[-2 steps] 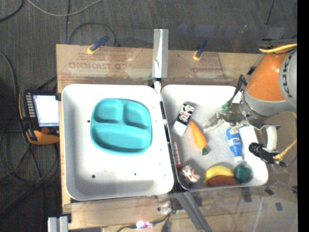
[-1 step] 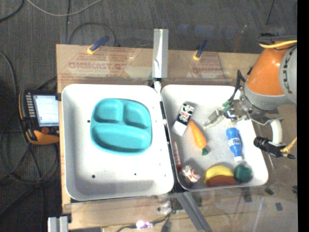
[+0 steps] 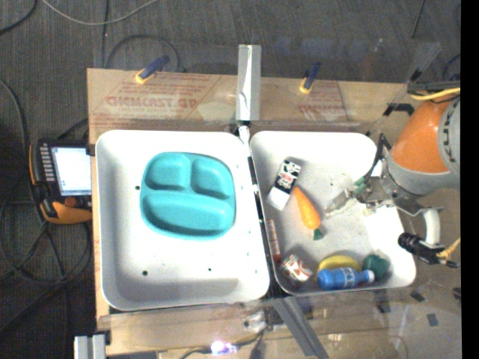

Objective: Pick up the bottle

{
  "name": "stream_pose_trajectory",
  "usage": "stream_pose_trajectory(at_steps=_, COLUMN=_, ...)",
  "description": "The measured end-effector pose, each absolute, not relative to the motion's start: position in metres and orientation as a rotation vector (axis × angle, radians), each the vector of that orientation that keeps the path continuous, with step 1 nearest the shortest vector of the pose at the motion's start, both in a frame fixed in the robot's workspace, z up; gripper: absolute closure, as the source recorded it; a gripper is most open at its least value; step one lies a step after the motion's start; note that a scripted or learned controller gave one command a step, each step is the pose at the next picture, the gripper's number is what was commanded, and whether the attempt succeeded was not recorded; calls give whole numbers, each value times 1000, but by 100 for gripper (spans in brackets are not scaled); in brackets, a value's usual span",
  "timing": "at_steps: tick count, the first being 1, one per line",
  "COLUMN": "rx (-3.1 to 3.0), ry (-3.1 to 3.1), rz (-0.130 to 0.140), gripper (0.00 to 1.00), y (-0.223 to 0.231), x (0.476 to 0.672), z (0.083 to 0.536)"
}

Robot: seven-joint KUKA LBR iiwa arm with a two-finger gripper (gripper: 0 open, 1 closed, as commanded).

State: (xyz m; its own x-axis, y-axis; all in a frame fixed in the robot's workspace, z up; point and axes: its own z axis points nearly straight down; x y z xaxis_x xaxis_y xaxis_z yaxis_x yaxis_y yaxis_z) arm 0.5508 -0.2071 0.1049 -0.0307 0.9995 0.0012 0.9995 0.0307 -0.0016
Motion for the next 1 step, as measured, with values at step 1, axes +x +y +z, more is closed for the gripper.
stream_pose_trajectory(at_steps=1, rx=-2152, ry=-2314, rz=-12, gripper=0, y=-200, x=498, z=92)
